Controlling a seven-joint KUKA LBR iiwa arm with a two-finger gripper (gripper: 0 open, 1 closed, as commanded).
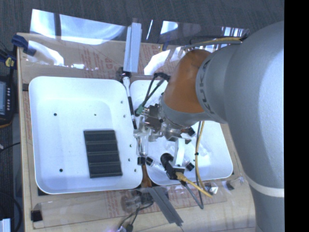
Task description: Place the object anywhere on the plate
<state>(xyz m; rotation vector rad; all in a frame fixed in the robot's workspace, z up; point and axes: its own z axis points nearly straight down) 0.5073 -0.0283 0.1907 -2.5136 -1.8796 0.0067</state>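
Note:
A dark ridged rectangular plate (103, 152) lies flat in the left bin (58, 100), towards its front right. My gripper (143, 146) hangs low over the left edge of the right bin (219, 161), just right of the wall between the two bins. The grey arm and its orange band (186, 88) cover most of the right bin. What lies under the gripper is hidden, so I cannot make out an object there.
The ridge between the bins runs right beside the gripper. Black and yellow cables (193, 180) trail from the wrist over the right bin's front. A metal bar (131, 47) stands behind the bins, and a cardboard bench rim (87, 209) surrounds them.

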